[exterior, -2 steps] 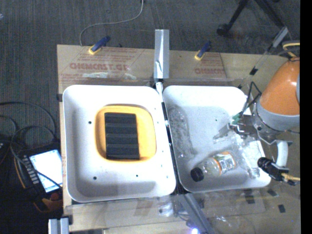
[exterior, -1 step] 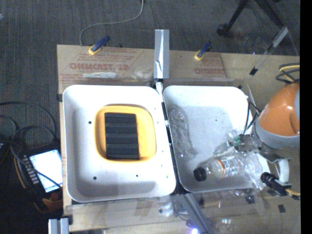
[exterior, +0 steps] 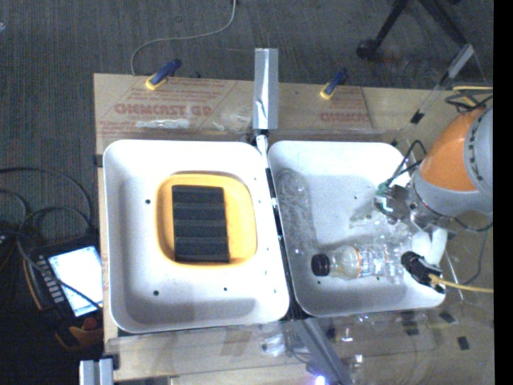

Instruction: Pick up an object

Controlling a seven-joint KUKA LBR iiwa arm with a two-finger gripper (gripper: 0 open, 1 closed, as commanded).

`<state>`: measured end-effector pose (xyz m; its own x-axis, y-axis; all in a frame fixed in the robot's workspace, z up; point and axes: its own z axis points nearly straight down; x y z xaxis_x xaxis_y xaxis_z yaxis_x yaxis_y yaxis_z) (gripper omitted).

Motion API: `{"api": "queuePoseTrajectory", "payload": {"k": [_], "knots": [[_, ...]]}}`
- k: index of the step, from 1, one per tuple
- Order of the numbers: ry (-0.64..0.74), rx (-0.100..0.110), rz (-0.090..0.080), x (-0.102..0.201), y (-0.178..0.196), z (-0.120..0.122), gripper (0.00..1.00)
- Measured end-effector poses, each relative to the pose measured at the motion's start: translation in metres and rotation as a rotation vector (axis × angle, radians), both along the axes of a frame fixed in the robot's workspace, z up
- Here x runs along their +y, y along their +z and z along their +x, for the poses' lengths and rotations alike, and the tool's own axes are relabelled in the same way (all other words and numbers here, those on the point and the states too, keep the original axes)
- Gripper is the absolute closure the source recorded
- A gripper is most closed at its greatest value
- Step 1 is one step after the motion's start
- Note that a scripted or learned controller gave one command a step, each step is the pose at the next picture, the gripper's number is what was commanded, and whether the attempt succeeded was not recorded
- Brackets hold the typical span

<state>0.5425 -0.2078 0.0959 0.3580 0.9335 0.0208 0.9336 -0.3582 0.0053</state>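
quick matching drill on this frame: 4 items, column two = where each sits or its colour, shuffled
Items:
1. clear plastic bottle with a black cap
2. yellow tray with a black ribbed insert
3. blue-and-yellow clamp
4. orange band on the grey arm

Places:
A. in the left white bin
B. at the view's right edge, above the right bin
C. lying on its side in the right white bin
D. on the bench's far edge, toward the left

Pairs: 1-C, 2-A, 3-D, 4-B
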Motion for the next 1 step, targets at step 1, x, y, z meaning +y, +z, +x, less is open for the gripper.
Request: {"api": "queuePoseTrajectory", "payload": {"k": [1], "knots": [[0.123, 0.014, -0.019, 0.0355, 0.1386, -0.0537, 0.00]]}}
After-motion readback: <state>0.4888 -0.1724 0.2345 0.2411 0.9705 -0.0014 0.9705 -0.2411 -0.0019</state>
